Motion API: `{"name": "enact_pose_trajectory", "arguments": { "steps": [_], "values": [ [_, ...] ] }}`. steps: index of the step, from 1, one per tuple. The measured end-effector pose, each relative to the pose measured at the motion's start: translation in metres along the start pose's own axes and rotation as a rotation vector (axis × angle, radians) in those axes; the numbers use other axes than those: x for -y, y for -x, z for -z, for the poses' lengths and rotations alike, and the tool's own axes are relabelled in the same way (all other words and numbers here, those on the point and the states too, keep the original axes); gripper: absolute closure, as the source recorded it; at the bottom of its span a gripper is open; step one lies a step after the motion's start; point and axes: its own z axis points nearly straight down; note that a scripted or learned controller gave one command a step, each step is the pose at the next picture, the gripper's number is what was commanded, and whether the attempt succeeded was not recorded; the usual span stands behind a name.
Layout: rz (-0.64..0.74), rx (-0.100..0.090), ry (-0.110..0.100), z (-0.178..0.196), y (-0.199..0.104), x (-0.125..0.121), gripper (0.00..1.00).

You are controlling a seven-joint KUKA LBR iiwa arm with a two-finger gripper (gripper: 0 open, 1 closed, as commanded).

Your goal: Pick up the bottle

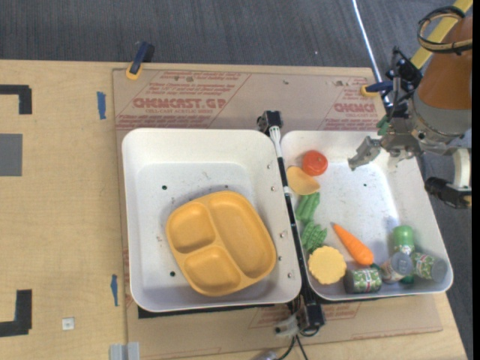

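Bottle (403, 240) upright in right bin's (375, 201) near corner; my gripper (365, 154) hovers well apart, fingers spread, empty. Approach step: next, travel over it and descend.

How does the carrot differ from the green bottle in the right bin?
The carrot is orange and tapered; the green bottle is rounded with a green cap. The carrot lies mid-bin on bare floor; the bottle sits at the right wall among other small containers. Both lie in the right bin.
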Motion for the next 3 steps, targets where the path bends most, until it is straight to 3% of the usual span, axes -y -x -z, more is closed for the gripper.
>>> {"name": "enact_pose_trajectory", "arguments": {
  "steps": [1, 2, 3],
  "values": [
    [0.036, -0.001, -0.003, -0.091, -0.054, 0.000, 0.00],
    [-0.048, 0.001, 0.006, -0.106, 0.052, 0.032, 0.00],
    [-0.164, 0.001, 0.002, 0.030, 0.059, -0.048, 0.00]
  ]
}}
